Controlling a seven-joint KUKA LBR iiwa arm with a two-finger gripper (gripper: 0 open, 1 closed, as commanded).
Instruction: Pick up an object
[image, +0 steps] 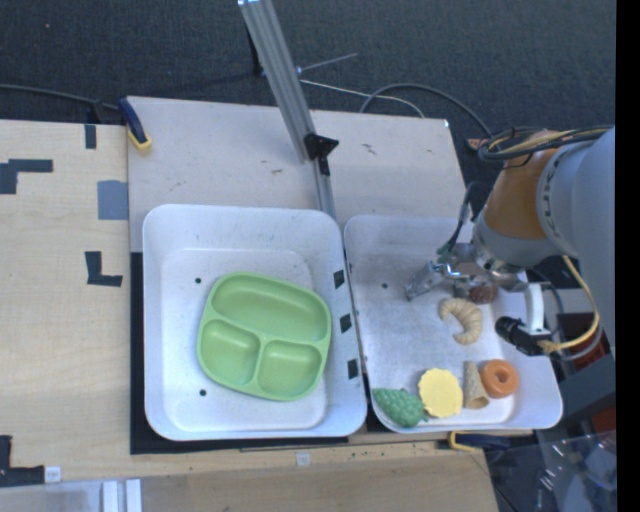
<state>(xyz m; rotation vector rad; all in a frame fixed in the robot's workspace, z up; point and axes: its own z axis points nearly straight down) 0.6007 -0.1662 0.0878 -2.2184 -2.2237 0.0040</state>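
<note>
One pale, curved croissant (462, 319) lies in the right bin (395, 330), just below the claw (428, 284). Its fingers are small and blurred; I cannot tell their opening or any hold.

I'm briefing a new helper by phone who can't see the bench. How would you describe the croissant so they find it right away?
Look at the right white bin, the one without the green divided plate. The croissant lies near its right side, just below the end effector. It is the pale tan, curved crescent, lying apart from the row along the bottom edge: a green leafy piece, a yellow disc and an orange ring.
</note>
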